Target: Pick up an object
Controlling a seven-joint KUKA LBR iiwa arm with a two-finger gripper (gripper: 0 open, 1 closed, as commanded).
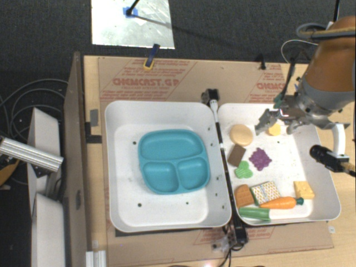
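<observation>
Two shallow white bins were seen side by side on a bench. The left bin (128, 149) held a teal divided tray (173, 160), smooth, rounded and split into three compartments. All remaining positions are given relative to this tray.

The right bin (325, 196), to the tray's right, held the loose objects. Nearest the tray were a tan round disc (241, 134), a brown block (237, 154), a small green piece (243, 172) and a bumpy purple cluster (260, 159). Lower and to the right lay a brown bread-like piece (243, 194), a patterned packet (265, 192), an orange carrot (279, 203), a green cucumber-like piece (254, 213) and a yellow cheese-like wedge (303, 189).

The gripper (278, 124) was seen above and right of the tray, low over the right bin's far end. Its fingers (265, 119) were spread, with a small yellow object (274, 129) lying between them; a firm pinch could not be confirmed.
</observation>
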